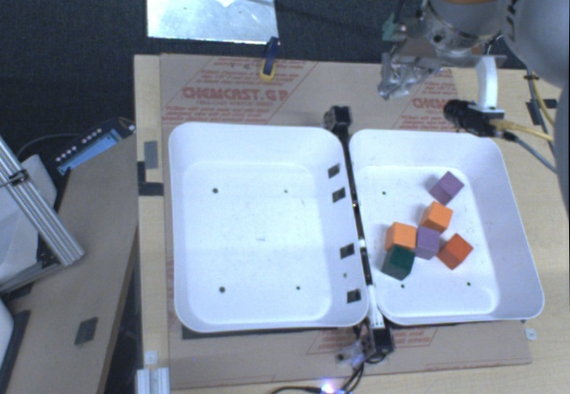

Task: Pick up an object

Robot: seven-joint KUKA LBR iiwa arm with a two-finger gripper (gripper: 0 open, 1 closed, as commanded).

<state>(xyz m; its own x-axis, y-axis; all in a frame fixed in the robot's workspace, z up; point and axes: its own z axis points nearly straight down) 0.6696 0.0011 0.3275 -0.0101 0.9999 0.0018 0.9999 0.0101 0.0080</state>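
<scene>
The pincer [403,80] hangs beyond the right bin's [512,205] far rim; whether it is wide or narrow, I cannot tell. The blocks [427,236] lie nearer the camera, down inside that bin.

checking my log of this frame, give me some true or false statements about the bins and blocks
1. All the blocks lie in the right bin. True.
2. The hand holds a purple block. False: it hangs above the bench behind the bins, with nothing between its fingers.
3. There are three orange blocks. True.
4. The dark green block sits in the left bin. False: it is in the right bin, just below an orange block.
5. Two blocks are purple. True.
</scene>
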